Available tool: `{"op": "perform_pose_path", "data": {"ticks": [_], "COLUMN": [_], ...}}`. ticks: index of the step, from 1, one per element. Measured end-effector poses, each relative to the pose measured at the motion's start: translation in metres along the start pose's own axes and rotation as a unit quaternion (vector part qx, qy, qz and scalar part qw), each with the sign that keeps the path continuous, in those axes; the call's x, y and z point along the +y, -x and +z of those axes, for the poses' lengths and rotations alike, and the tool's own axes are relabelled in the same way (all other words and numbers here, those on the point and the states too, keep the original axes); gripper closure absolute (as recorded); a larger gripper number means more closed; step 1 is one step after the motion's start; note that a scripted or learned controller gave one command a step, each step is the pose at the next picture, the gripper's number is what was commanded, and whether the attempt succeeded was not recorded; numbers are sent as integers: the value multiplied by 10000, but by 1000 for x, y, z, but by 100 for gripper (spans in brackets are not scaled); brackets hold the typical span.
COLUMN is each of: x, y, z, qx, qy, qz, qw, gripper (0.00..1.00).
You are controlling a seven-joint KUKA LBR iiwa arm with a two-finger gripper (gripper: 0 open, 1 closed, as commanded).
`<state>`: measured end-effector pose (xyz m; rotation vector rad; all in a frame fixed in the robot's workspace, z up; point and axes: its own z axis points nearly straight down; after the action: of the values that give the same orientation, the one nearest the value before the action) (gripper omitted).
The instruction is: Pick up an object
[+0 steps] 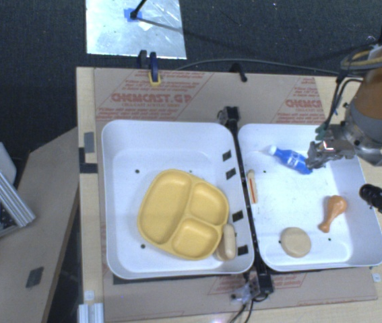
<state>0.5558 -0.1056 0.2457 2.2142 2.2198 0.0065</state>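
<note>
A blue bottle point(290, 158) with a white cap lies in the right bin point(359, 180), near its far edge, cap pointing left. My gripper point(319, 151) hangs right at the bottle's right end, reaching in from the right under the orange-banded wrist. It hides that end of the bottle. An orange drumstick toy point(333, 212) lies to the right of the bin's middle. A round beige bun point(296, 241) sits near the front wall. A thin orange stick point(252, 186) lies along the bin's left wall.
The left bin point(120, 180) holds a yellow divided plate point(182, 214) and a small beige piece point(228, 241) at the plate's right front corner. A black divider strip point(241, 187) runs between the bins. A dark arm part point(379, 200) juts over the right bin's right rim.
</note>
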Motion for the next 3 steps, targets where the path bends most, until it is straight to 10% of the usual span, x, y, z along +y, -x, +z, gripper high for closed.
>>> {"op": "perform_pose_path", "data": {"ticks": [1,3], "x": [2,-15], "y": [0,-95], "z": [-39,-10], "qx": [2,15], "qy": [-5,-32], "qz": [-8,-27], "qw": [10000,10000], "gripper": [100,100]}}
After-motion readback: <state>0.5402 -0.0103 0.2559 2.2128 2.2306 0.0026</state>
